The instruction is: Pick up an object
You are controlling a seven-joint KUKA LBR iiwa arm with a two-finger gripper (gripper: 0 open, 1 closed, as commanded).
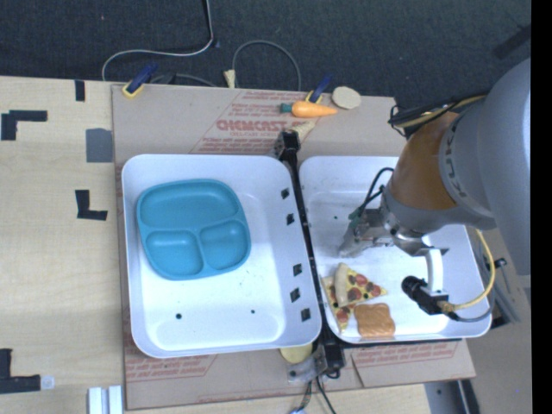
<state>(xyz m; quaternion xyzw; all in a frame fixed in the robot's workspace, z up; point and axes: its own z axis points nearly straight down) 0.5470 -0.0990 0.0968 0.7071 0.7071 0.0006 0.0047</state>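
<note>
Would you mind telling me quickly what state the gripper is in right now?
Gripper: low in the right bin, above the pizza slice; open or shut cannot be told.

Robotics lab bench. Evidence: industrial arm [483,171] over two white bins [138,231] set on a cardboard sheet [250,123] held by clamps [138,83]; black tape marks [26,123] on the wooden benchtop; loose cable [207,24] across dark carpet; toy food [312,108] as test items.

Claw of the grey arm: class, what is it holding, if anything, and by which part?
Cannot be told: the claw hangs over the right white bin, above the toy pizza slice; no object shows in it.
</note>
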